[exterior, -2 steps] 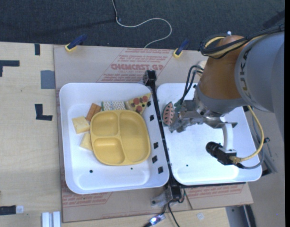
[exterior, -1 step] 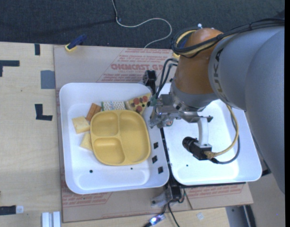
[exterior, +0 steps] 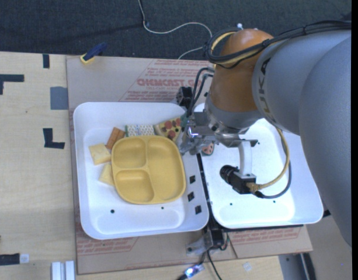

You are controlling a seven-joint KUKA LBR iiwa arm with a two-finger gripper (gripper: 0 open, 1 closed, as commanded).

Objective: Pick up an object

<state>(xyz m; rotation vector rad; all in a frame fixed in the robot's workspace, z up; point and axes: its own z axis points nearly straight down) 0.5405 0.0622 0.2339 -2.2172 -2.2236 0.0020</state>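
Overhead slanted view of the counter [exterior: 27, 156], a pale wood-grain surface bearing two shallow white plastic bins side by side on a sheet of printed brown cardboard [exterior: 155, 83]. The grey arm with its orange wrist band [exterior: 240, 69] is reaching in from the right and is hanging over the seam between the bins. The claw [exterior: 196, 134] is sitting below the wrist at the upper right corner of the left bin [exterior: 88, 206]; whether it is open or closed cannot be told, since the wrist housing is covering it from above.

The left bin is holding a yellow moulded plastic plate with three compartments [exterior: 148, 169], lying flat and filling most of the floor. Along its upper and left rim, small toy food pieces are lying: pale yellow cracker-like squares [exterior: 100, 154], an orange-brown strip [exterior: 115, 137], and a multicoloured slice-shaped piece [exterior: 168, 127]. That slice is the nearest thing to the claw, just to its left. A small reddish piece [exterior: 208, 149] is showing just below and right of the claw, at the inner edge of the right bin [exterior: 301, 209].

For a sound pick, the claw is best descending squarely over one small piece, clear of the plate rim and the bin wall, which could deflect it. The crowded corner is making a clean closure around a single piece doubtful.
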